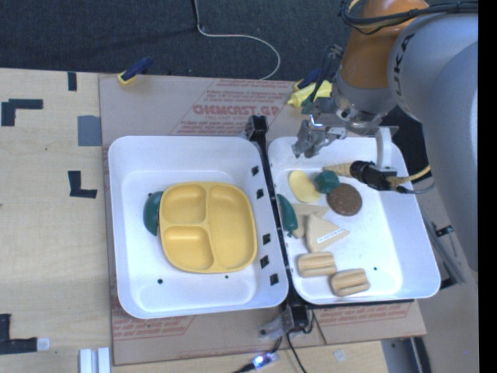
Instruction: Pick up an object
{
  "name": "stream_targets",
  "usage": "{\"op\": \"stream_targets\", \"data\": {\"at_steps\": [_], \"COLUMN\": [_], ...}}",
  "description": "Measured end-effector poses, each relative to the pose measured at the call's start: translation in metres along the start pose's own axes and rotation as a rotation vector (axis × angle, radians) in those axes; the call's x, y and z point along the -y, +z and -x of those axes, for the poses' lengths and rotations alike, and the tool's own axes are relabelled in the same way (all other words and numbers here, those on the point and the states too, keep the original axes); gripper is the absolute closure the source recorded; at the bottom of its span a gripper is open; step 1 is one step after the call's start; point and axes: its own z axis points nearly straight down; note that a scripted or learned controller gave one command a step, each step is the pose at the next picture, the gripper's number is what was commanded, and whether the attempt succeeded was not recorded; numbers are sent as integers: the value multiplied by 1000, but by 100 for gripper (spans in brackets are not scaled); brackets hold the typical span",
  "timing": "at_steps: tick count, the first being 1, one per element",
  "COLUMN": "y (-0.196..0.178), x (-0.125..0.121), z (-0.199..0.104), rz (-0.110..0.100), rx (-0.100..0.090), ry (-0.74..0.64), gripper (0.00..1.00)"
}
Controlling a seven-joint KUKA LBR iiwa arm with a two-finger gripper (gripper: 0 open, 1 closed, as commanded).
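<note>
My gripper [309,146] hangs over the far left corner of the right bin [404,231], open with nothing between its fingers. Just in front of it lie a pale yellow disc [304,186], a small teal piece [327,181], a tan cone [338,169] and a brown round cookie [345,200]. Further forward are a cream wedge [321,231] and two tan rolls [316,264] [349,281]. A dark green piece [287,214] lies against the bin's left wall.
The left bin [124,169] holds a yellow divided plate [208,225] with a teal object [152,213] tucked under its left edge. A black divider rail [265,200] runs between the bins. Cardboard lies beneath both.
</note>
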Motion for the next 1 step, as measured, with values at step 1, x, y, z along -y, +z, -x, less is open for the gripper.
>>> {"op": "stream_targets", "data": {"at_steps": [1], "y": [0], "x": [6], "z": [21], "rz": [-2], "rx": [2], "ry": [4], "gripper": [100]}}
